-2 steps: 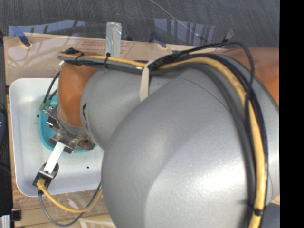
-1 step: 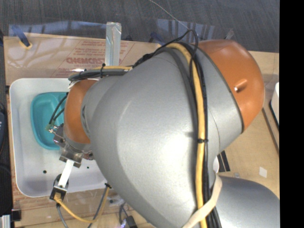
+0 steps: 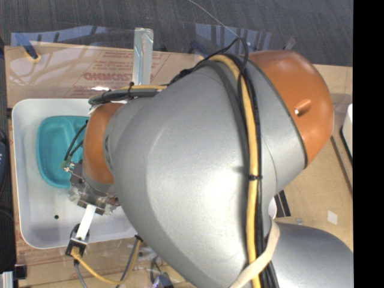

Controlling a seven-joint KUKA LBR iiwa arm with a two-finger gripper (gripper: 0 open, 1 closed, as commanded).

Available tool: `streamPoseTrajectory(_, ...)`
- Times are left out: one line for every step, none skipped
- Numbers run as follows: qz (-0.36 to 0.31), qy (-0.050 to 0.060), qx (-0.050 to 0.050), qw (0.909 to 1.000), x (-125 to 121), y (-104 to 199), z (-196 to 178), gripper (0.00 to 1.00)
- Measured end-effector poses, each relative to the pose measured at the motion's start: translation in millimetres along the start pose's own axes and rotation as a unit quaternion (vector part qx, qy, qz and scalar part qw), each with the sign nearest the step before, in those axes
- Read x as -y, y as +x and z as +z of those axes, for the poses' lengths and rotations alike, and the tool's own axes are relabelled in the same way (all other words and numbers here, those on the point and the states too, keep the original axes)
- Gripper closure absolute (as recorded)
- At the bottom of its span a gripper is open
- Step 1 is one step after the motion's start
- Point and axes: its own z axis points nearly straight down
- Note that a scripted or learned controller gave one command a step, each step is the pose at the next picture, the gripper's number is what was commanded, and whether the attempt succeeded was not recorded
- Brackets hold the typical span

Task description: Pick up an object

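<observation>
Where the left white bin (image 3: 24, 161) shows past the arm, a teal dish (image 3: 55, 152) lies flat on its floor, toward the far-left part of the bin. Its right side is covered by the arm, so the full outline cannot be made out. A small dark speck (image 3: 57, 216) sits on the bin floor nearer the front wall, well apart from the dish.

The gripper (image 3: 90, 200) hangs over the bin just right of the dish, below the orange band (image 3: 99, 143) of the wrist. Its tip is hidden beneath the wrist body; whether it grips anything cannot be told.

A white bracket (image 3: 83, 227) with a yellow cable (image 3: 96, 273) projects from the wrist toward the bin's front edge.

The grey arm (image 3: 198, 179) covers the middle of the bench. Brown cardboard (image 3: 72, 65) lies behind the bin.
</observation>
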Motion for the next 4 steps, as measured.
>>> streamPoseTrajectory(-0.037, 0.011, 0.003, 0.9992, -32, -39, -33, 0.0)
streamPoseTrajectory(-0.042, -0.001, -0.006, 0.9991, -40, 17, -31, 0.0)
streamPoseTrajectory(0.108, -0.01, -0.012, 0.9941, -64, -31, -93, 0.0)
streamPoseTrajectory(0.008, -0.009, -0.009, 0.9999, -6, 30, -10, 0.0)
